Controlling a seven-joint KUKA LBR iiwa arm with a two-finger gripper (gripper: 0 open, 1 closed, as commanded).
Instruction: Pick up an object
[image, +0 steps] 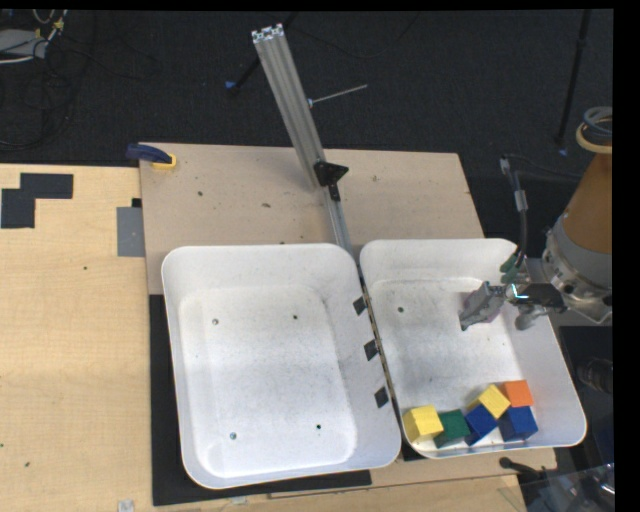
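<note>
Hovering above the right bin, the gripper holds nothing I can see; whether its fingers are parted, I cannot tell. Coloured blocks cluster in that bin's near corner, unlabelled.

Robotics lab: bench (plywood), aluminium strut.

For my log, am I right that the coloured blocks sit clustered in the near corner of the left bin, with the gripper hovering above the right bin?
Not quite: the blocks are clustered in the near corner of the right bin, not the left bin. The camera view shows this. The rest stands: the gripper is over the right bin, away from the blocks.
</note>
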